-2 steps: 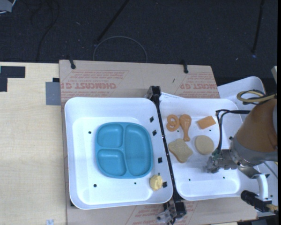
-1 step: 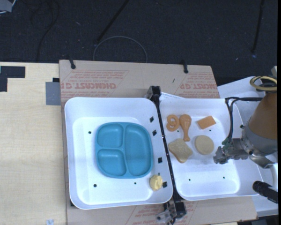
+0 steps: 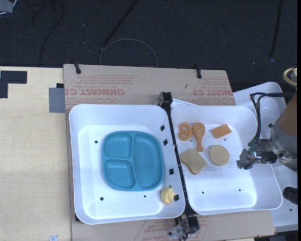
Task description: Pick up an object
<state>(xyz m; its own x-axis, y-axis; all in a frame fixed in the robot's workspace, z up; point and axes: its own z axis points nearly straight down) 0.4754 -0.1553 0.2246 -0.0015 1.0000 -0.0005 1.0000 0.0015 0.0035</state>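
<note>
The end effector (image 3: 247, 160) hangs low over the right bin (image 3: 226, 200), near its right wall, with nothing between its tips that I can see; whether it is released or clenched I cannot tell from here. The things worth picking sit well to its left in that bin: a round tan biscuit (image 3: 219, 155) nearest to it, a slice of bread (image 3: 193, 161) just beside that, an orange wedge (image 3: 220, 131) further back, a drumstick (image 3: 198, 135) and a small pretzel (image 3: 184, 131) side by side.

All look like moulded plastic play food, smooth and light, so they will likely slide on the slick white bin floor. To do this step well, I'd judge the arm should come straight down over the biscuit, straddle its edges and close slowly, since a flat disc gives little to pinch.

The left bin (image 3: 85, 134) holds a blue divided plate (image 3: 132, 160), glossy and shallow, and a lumpy yellow piece (image 3: 167, 195) near its right corner.
</note>
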